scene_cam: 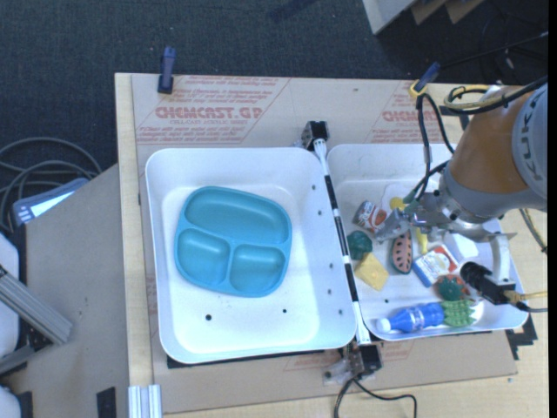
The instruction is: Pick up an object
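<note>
My gripper (406,221) hangs low in the right bin (383,159), near its middle. The grey arm with its orange band (487,146) comes in from the right and hides part of the bin. Just below the gripper lies a watermelon-slice toy (401,254). To its left are a red and white can (369,214) and a dark green toy (359,242). A yellow block (372,273) lies lower left. A blue bottle (416,319) lies along the front wall. A blue and white carton (432,264) sits right of the watermelon slice.
The left bin (165,320) holds a blue divided plate (233,240). A green leafy toy (451,287) and a green and white item (464,313) lie at the right bin's front right. Cables (426,129) hang over the right bin's back. A black clamp (315,132) sits where the bins meet.
</note>
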`<act>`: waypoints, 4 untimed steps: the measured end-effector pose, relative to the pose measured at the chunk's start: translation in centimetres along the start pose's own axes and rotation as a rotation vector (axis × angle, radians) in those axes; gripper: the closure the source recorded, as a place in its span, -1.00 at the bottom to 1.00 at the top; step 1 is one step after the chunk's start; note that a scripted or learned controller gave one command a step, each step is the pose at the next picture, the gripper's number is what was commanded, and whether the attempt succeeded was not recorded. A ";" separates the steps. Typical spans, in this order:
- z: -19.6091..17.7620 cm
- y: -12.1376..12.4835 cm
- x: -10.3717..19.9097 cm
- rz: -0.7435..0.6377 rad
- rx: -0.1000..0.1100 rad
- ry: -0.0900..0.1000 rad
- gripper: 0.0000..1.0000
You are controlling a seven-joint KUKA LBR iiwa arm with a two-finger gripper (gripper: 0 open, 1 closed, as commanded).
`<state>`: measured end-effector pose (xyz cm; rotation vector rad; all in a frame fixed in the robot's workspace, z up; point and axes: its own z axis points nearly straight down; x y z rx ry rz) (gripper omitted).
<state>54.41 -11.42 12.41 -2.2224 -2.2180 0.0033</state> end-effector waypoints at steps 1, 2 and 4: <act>4.0 0.1 -0.7 0.000 -0.002 -0.001 -1.00; 3.8 7.4 0.7 -0.003 -0.006 -0.001 -1.00; -6.1 2.7 5.9 -0.003 -0.003 0.001 1.00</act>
